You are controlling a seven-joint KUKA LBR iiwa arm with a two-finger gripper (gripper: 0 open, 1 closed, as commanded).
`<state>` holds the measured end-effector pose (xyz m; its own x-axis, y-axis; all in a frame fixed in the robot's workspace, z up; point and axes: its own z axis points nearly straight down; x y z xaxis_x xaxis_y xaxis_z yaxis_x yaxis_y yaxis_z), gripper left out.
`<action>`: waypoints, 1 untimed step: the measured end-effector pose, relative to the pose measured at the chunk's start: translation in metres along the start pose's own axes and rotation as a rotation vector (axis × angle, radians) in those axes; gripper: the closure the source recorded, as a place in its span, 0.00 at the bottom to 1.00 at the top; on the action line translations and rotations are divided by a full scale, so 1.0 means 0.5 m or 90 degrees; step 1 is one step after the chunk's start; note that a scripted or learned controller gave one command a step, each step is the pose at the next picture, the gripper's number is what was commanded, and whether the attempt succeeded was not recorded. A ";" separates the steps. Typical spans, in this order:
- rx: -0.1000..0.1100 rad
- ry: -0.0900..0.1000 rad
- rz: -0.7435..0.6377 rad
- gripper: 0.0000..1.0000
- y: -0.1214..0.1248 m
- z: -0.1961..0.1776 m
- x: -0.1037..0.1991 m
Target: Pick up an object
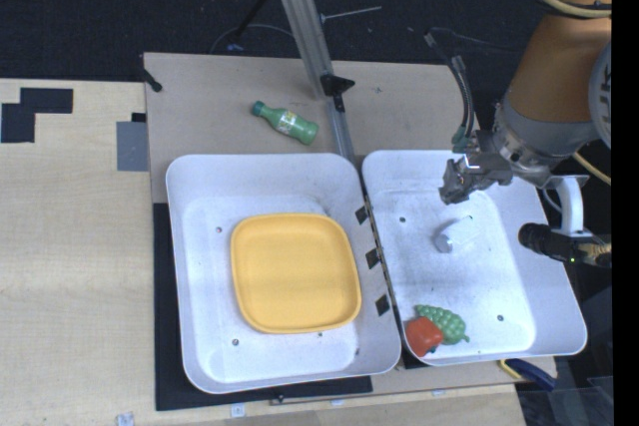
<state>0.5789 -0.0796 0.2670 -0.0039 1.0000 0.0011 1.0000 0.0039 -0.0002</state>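
My gripper (458,187) hangs over the upper part of the right bin (539,324), reaching in from the right under the orange-banded wrist. A small grey object (445,238) lies on the bin floor just below the gripper, apart from it. A red and green toy vegetable (431,329) rests at the right bin's near left corner. A yellow square plate (295,271) lies flat in the left bin (200,214). Nothing shows between the fingers.
A green bottle (286,122) lies on its side on the bench behind the left bin. A slanted aluminium post (312,35) rises behind the gap between the bins. Black clips (371,254) line the divide between bins.
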 end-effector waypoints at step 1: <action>0.001 0.000 0.000 1.00 0.017 0.016 0.119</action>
<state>0.5869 -0.0201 0.2590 -0.0040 1.0000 0.0011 1.0000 0.0040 -0.0013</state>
